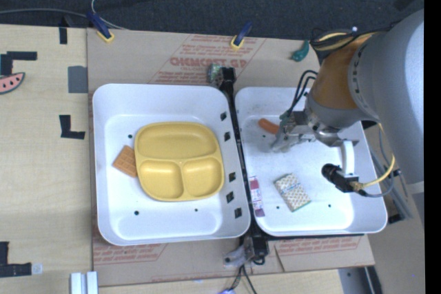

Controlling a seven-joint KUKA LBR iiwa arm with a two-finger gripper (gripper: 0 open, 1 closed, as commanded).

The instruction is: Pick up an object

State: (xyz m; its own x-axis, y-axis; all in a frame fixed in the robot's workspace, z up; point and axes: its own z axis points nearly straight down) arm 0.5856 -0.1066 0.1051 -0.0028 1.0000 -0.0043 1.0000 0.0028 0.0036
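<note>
Lying near the upper left of the right bin (pixel 358 220), a small orange, rounded, smooth-looking piece (pixel 268 125) is resting on the white floor, its right end just at the tip of the gripper (pixel 282 136). Whether that piece is sitting between the fingers or merely beside them is not clear, and I cannot tell if the gripper is open or closed, since the grey metal parts are blurring together there. Nearer the front of the same bin, a small rectangular packet (pixel 292 191) with a fine speckled print is lying tilted, well apart from the orange piece. Both bins are shallow, glossy white plastic with rounded corners, touching side by side along a dark seam.

Filling much of the left bin (pixel 110 107), a matte yellow tray (pixel 179 160) with rounded corners and three compartments is sitting flat, and a thin brown textured square (pixel 125 161) is poking out from beneath its left edge.

Reaching in from the right, the grey arm (pixel 403 72) with its orange band (pixel 337 79) is hanging over the right bin. Brown printed cardboard (pixel 172 55) is lying under the bins on the pale wood-grain bench (pixel 34 175).
</note>
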